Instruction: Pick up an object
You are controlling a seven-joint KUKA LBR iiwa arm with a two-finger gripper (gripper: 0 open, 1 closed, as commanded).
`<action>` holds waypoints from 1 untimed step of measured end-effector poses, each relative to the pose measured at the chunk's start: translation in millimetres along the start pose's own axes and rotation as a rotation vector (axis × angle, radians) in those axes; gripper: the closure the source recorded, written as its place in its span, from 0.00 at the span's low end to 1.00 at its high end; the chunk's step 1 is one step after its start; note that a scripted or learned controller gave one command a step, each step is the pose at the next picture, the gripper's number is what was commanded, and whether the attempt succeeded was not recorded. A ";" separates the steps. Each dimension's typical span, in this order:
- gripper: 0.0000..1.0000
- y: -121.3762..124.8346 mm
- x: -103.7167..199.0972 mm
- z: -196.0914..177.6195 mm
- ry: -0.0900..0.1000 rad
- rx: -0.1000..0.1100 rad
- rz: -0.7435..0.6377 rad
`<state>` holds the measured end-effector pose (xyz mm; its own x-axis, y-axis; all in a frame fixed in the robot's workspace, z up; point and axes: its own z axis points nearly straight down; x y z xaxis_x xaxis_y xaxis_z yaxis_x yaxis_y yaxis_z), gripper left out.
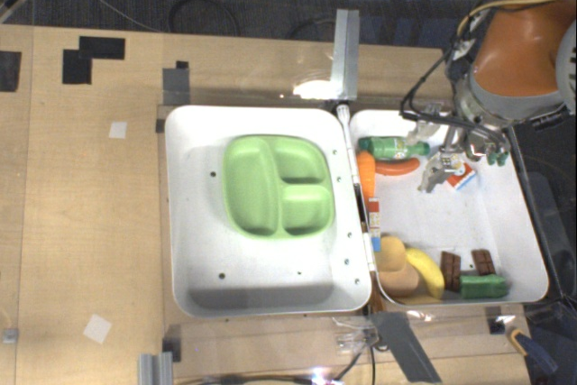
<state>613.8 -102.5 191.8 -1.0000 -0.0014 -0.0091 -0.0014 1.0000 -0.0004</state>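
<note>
Nearest the camera, along the right bin's (527, 221) near wall, I note a banana (425, 270), a tan block (395, 266), two brown pieces (449, 267) and a green block (482, 286). The left bin (194, 194) holds a green tray (276, 185). My gripper (436, 174) hangs low over the far part of the right bin; I cannot tell its opening from this view. The closest candidates lie just to its left: a green bottle (389, 146) and a carrot (395, 166), both with long axes running left to right. A red-and-white item (464, 178) sits just beside the gripper on its right. I judge no object secured yet
</note>
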 end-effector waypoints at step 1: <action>0.00 -33.0 5.5 91.8 -0.008 0.002 -0.085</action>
<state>609.2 -135.5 100.0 -0.9961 -0.0865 -0.0168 -0.0864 0.9963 -0.0033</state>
